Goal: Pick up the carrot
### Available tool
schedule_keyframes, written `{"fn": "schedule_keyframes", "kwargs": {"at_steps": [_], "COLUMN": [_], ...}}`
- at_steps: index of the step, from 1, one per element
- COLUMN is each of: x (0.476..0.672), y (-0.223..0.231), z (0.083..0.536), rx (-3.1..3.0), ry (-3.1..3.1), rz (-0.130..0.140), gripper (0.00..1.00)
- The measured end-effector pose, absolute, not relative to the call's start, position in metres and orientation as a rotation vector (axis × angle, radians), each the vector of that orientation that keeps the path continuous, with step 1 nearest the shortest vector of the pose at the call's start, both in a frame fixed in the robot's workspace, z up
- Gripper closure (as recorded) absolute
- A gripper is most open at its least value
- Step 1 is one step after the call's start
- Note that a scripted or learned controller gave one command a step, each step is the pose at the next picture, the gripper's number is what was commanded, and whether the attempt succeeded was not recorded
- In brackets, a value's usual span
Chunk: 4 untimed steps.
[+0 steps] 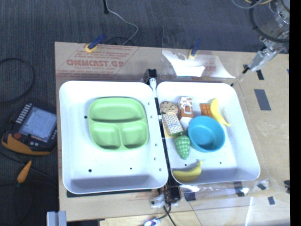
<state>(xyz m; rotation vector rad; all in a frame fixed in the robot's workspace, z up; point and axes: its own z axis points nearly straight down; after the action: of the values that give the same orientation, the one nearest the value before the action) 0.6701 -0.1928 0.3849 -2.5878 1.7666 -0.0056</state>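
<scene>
A small orange piece (205, 109), the only carrot-coloured thing here, lies at the back of the right bin (244, 154). It sits between a red-and-white box (186, 106) and a yellow banana-shaped toy (217, 111), partly hidden behind the blue bowl (206, 133). My gripper (252, 66) hangs at the upper right, outside the bin and beyond its far right corner, well away from the orange piece. Nothing shows between its tips.
The right bin also holds a second banana (187, 171) near the front, a green knobbly toy (183, 146), a checked cracker (171, 123) and a brown cookie (168, 108). A green divided plate (117, 122) lies in the left bin (75, 164). Crumpled plastic (188, 65) sits behind the bins.
</scene>
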Motion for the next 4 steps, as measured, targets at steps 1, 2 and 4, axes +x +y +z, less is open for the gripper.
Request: {"fn": "schedule_keyframes", "kwargs": {"at_steps": [1, 2, 4], "x": [0.669, 0.671, 0.67], "y": [-0.152, -0.152, -0.193], "z": [0.302, 0.317, 0.407], "rx": [-2.548, -2.538, -2.46], "ry": [1.831, 1.833, 1.941], "rz": [0.02, 0.007, -0.012], "gripper": [1.0, 1.0, 1.0]}}
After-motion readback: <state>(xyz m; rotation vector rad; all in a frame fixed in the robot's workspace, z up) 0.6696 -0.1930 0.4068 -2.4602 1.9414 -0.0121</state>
